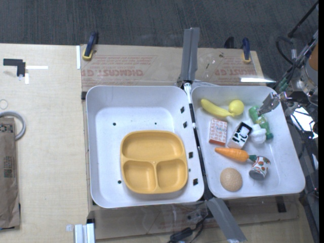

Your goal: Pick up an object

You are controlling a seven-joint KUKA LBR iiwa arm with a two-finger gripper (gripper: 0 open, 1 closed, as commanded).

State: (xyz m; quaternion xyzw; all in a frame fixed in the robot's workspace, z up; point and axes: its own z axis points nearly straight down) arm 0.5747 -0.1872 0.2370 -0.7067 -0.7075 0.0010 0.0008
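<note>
The right bin (297, 172) holds several small objects: a yellow banana (215, 108), a yellow ball (236, 106), a red-and-white packet (218, 131), a black-and-white box (240, 134), a carrot (233, 154), a small printed can (259, 167), a tan ball (231, 179) and a green-and-white bottle (260, 126). My gripper (268, 104) hangs over the bin's upper right corner, just above and right of the bottle's green top. Nothing can be seen held in it.
The left bin (96, 135) holds a yellow divided plate (153, 162). A grey bar (190, 54) stands behind the seam between the bins. Cables and the arm's body (306, 80) crowd the right edge. A brown paper bag (7, 171) lies far left.
</note>
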